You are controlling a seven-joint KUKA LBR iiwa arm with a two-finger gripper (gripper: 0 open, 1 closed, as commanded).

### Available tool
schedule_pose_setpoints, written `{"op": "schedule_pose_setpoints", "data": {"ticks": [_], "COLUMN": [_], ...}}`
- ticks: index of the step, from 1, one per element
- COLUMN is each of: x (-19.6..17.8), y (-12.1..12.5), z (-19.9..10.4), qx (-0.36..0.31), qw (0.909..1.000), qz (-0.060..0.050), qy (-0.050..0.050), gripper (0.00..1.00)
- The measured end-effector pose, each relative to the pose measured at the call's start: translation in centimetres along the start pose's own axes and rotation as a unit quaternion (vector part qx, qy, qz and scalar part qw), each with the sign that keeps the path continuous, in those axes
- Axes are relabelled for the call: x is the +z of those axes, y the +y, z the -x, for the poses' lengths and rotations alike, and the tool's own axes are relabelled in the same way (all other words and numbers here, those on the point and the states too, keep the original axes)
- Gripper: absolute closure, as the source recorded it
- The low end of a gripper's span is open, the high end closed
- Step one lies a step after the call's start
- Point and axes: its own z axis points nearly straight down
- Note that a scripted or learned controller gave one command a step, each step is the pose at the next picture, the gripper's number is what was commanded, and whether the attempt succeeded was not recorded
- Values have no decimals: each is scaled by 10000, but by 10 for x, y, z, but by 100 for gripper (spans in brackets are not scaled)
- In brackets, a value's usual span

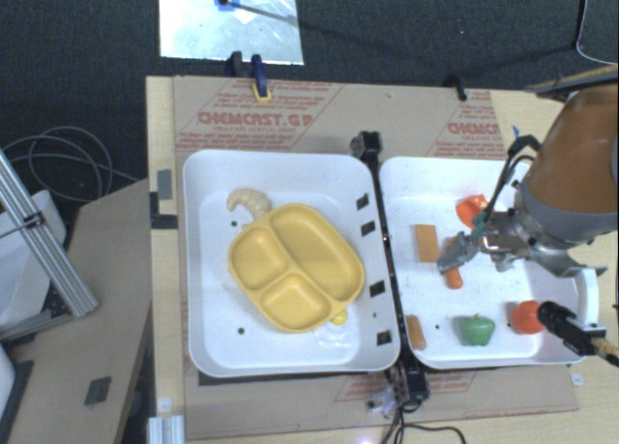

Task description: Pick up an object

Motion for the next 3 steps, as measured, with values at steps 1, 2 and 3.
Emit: {"op": "schedule_pose_setpoints", "data": {"ticks": [1,2,3], "x": [-126,-15,32], "y": [-4,-2,-4], "z": [-19,-4,-23], "qx": [-56,-16,-29], "qw": [9999,10000,10000], "qz": [146,32,52], "qy": [1,2,8], "gripper": [0,0,0]}}
